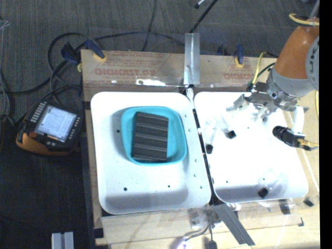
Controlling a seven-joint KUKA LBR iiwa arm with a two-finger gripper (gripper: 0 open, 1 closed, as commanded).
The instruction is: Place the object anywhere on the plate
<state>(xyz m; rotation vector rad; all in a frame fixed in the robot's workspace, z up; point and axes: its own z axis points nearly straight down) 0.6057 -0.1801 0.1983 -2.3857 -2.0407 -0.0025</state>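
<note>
Already dark ribbed object point(150, 137) on plate point(178, 139), well left of claw point(259, 107).

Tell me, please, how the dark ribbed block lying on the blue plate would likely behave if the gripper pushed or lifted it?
The dark ribbed block looks rigid, so it probably keeps its shape when gripped. It lies flat and broad on the blue plate, so it should slide rather than tip or roll. Its ridges may give the fingers some purchase; weight cannot be judged.

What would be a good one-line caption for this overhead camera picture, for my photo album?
A dark ridged block lies on a teal plate in the left white bin while the robot arm hangs over the right bin.
</note>
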